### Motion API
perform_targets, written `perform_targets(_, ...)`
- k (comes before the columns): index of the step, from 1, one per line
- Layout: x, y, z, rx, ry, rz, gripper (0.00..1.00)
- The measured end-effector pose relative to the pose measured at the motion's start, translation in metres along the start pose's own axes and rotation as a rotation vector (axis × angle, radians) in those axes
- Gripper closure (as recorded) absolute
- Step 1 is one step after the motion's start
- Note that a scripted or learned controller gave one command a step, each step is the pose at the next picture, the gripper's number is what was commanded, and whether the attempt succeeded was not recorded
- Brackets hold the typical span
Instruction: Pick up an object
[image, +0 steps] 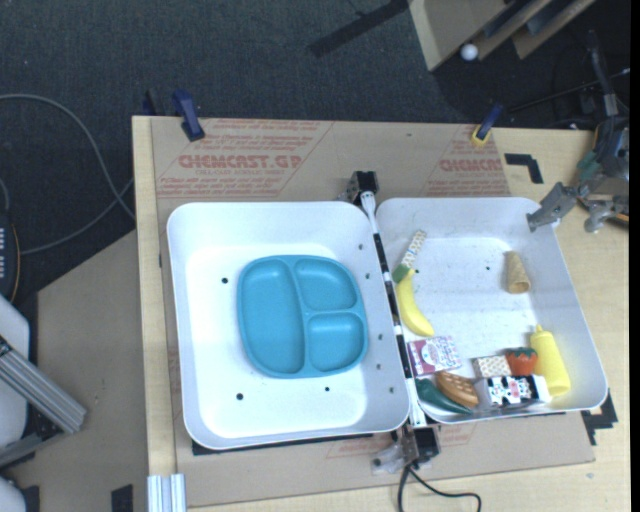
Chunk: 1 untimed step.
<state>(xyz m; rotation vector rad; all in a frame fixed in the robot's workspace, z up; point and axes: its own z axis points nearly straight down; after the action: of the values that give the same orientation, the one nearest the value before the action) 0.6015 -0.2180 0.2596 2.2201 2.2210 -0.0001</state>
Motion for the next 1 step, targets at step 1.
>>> perform_targets(1, 0.0813, 0.0435, 0.0994, 0.005, 0.004, -0.002, 0.00)
